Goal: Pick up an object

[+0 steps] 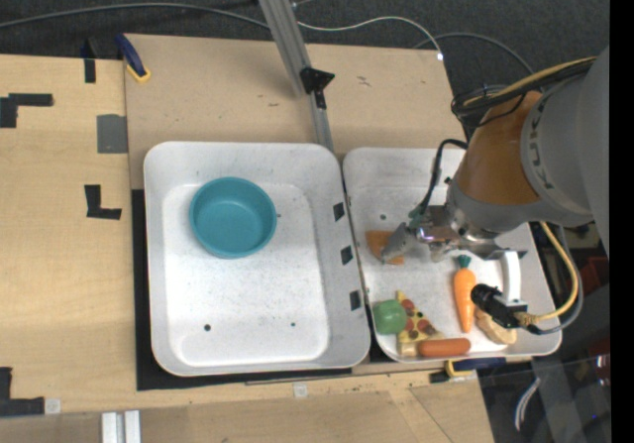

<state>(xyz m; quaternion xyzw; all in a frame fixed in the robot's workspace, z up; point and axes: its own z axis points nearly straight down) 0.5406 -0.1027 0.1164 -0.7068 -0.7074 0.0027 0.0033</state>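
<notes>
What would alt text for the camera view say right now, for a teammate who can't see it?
The grey arm's end effector sits low in the right bin, at a small orange piece. Nearer the front of that bin lie a carrot, a green ball and a red sausage. The left bin holds a teal bowl.

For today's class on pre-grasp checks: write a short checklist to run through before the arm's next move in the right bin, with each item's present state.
1. Gripper is over the right bin: ok.
2. A target lies at the fingertips, the small orange piece: ok.
3. Piece seated between the fingers: cannot tell.
4. Target lies apart from the carrot and green toy: ok.
5. Blue bowl sits in the left bin, away from the arm: ok.
6. Cable by the carrot is free of the toys: cannot tell.
</notes>
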